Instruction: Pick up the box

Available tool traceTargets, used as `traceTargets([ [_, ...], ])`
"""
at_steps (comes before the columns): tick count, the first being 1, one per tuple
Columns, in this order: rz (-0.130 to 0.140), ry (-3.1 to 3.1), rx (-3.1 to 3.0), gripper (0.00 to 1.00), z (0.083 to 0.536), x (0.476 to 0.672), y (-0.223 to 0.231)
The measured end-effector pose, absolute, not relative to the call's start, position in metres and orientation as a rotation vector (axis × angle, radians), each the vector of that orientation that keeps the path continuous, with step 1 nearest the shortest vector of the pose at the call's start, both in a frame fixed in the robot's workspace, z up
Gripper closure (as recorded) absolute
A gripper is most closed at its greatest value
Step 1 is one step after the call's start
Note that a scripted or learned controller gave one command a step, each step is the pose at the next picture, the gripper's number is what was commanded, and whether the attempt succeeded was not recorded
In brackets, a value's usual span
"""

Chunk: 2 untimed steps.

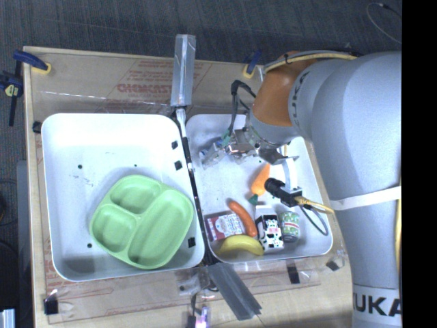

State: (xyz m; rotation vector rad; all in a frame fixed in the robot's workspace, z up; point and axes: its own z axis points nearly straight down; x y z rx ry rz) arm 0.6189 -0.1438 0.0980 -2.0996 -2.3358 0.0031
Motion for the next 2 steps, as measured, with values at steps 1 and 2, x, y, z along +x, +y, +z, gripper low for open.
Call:
traceTargets([
  [1,0.003,-2.336,-2.1,0.0,0.098,0.619,-0.144],
  [2,0.002,-2.211,-2.23,0.0,0.193,0.657,-0.079],
])
